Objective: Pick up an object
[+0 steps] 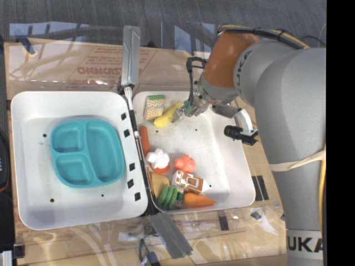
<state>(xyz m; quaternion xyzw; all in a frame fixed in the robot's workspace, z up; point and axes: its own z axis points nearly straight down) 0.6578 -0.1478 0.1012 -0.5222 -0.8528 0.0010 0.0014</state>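
Two white bins sit side by side on the tabletop (66, 71). One, the left bin (28, 204), carries a single teal divided plate (87, 151) with three compartments. One, the right bin (236, 170), holds the small things, and I count about eight of them: a yellow banana-like piece (166, 117) near the back, a green-and-tan block (154, 106) just beside it, a long orange sausage-like piece (144, 139) along the left wall, a white-and-red item (158, 159), a red tomato-like piece (185, 163), a small printed box (188, 182), a green vegetable (169, 197) in the front corner, and an orange carrot (198, 200) next to it. A tan item peeks out behind the green one, too hidden to name.

My jaws (187, 108) are down at the back of the right bin, right at the upper end of the yellow banana-like piece, seemingly touching it. From this slant I cannot tell how far apart they stand, nor whether the piece sits between them.
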